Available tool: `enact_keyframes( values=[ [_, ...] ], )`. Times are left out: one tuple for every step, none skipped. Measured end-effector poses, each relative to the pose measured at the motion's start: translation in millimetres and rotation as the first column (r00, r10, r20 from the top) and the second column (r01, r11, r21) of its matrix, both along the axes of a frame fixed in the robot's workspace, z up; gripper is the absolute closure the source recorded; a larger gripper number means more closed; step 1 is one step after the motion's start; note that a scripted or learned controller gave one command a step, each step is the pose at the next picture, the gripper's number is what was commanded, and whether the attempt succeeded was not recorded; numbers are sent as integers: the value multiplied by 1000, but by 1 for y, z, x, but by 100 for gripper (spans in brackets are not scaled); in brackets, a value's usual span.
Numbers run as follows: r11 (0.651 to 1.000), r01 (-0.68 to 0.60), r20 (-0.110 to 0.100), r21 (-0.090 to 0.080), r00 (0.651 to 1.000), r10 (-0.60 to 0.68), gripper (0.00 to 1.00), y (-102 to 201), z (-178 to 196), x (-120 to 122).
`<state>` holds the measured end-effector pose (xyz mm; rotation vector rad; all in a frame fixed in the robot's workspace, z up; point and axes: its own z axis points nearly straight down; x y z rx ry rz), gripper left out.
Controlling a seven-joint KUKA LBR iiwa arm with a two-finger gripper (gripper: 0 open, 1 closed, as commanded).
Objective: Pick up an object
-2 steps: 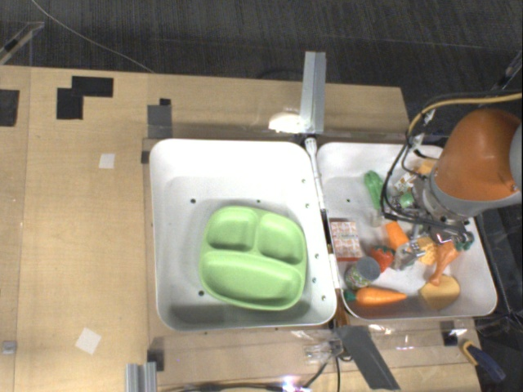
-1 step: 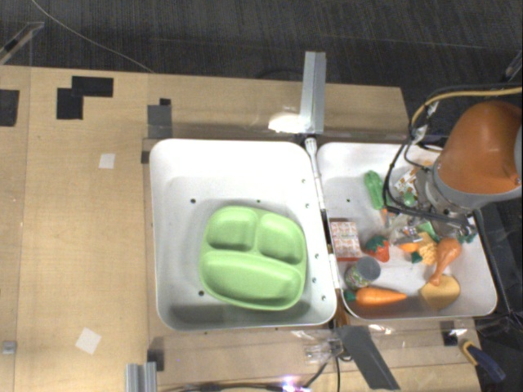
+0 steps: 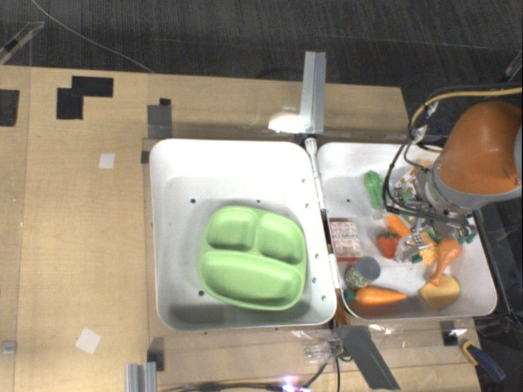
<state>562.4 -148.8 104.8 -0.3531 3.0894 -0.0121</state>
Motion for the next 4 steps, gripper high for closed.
enact_keyframes(
  values=[
    [1000,12,-16,2,1000,-12,0,3,-14,-7],
    [1000,8,-1,0,1000,-8,100,5,-1,-3],
    [998,67,-12,2,998,-67,100,7,109,22],
    [890,457,-21,9,889,-457,100,32,160,-17]
  ],
)
